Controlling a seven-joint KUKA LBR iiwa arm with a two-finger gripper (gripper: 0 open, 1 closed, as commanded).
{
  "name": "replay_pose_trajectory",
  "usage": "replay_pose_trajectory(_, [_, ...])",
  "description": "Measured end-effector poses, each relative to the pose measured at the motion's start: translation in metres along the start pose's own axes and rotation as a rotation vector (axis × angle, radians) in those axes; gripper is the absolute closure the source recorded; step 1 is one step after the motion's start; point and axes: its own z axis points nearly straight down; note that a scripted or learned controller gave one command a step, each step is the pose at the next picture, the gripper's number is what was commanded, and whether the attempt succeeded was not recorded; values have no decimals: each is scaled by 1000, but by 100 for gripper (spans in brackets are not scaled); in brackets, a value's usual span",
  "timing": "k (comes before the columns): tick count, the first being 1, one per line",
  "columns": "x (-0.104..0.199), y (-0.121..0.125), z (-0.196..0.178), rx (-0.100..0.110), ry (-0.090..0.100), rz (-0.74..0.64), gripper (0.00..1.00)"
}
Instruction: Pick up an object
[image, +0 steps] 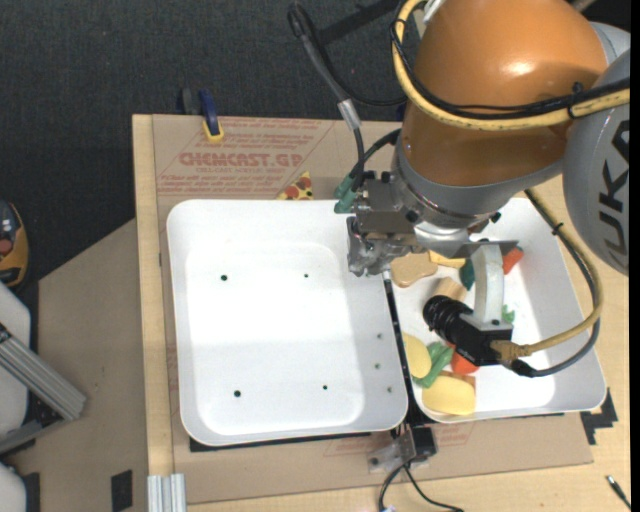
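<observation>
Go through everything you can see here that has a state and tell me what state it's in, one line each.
Left shallow white bin: nothing in it.
Right shallow white bin: holds a pile of small items.
Yellow rounded plastic piece: lying at the right bin's near edge.
Grey metal claw: low over the divide between bins.

Fixed above the bench, looking down at a slant on both white bins. Left bin seen whole near the centre; right bin partly covered by the arm, very near the lens, entering from the right.
</observation>
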Motion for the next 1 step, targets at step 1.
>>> replay_pose_trajectory(1, [58, 2, -116, -19, 7, -6, 100])
